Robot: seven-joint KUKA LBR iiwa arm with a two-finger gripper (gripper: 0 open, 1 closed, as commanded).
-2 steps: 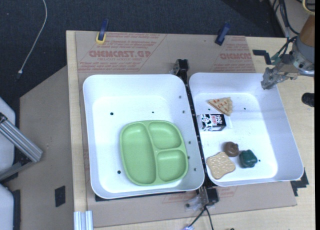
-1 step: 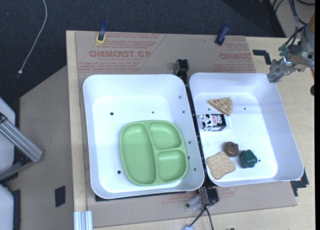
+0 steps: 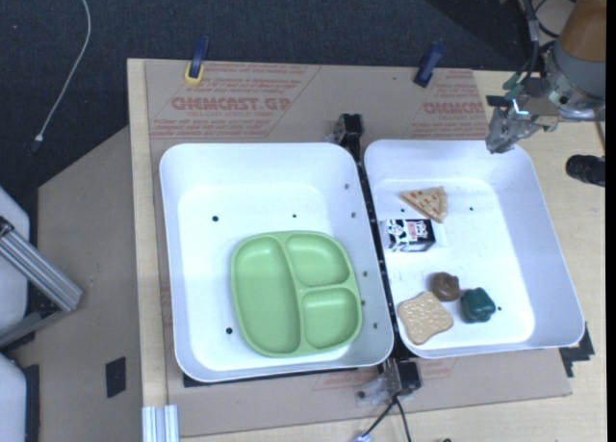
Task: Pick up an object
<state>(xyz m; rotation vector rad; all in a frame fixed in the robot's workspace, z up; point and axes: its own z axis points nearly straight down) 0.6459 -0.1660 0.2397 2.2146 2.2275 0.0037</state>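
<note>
The claw point(image 3: 502, 138) hung at the upper right of the camera view, over the far rim of the right bin point(image 3: 553, 238), below the grey arm point(image 3: 577, 65). Its two fingers pointed downward and lay close together at the tips; nothing was visible between them, though whether they were fully closed could not be told at this resolution. The right bin held five small objects, all well apart from the claw. A triangular cracker point(image 3: 426, 202) lay near the bin's middle toward the far side. A small black-and-white carton point(image 3: 411, 234) lay just in front of it, beside the divider between the bins. Toward the near side sat a round brown piece point(image 3: 445, 286), a dark green block point(image 3: 476, 305) just to its right, and a tan slice of toast point(image 3: 424, 318) just to its left and nearer the front rim. The left bin point(image 3: 192, 238) held a pale green divided plate point(image 3: 294, 291) with three compartments, resting toward the near side. Both bins stood side by side on a tabletop point(image 3: 154, 142) covered with brown printed board, with a yellow clamp point(image 3: 197, 65) and a blue clamp point(image 3: 428, 65) fixed along its far edge.
</note>
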